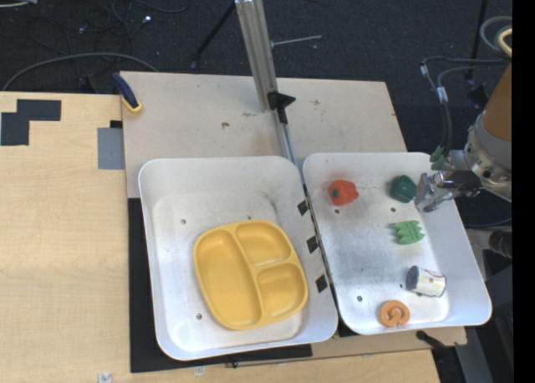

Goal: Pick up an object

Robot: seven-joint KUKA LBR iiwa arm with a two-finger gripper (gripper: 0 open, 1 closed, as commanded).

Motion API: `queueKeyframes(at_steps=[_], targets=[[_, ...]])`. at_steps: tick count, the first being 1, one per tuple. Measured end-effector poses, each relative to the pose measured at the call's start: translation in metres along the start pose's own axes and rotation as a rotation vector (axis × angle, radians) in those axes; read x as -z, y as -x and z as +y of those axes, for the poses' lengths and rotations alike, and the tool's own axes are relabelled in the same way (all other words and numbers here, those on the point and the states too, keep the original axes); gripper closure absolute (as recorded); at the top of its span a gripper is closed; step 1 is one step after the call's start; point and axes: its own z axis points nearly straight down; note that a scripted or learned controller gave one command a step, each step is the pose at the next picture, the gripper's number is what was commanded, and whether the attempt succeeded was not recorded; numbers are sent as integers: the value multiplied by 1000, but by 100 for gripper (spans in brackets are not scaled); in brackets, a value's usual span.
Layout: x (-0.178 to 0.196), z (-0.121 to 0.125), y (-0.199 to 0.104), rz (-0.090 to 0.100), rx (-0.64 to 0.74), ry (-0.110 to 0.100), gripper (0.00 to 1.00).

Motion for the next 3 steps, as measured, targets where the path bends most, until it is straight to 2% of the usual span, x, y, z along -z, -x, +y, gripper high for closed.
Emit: queueKeyframes(at_steps=[2, 3], targets=[[-12, 18, -108, 0, 1, -2, 100], [-17, 16, -163, 0, 1, -2, 100]])
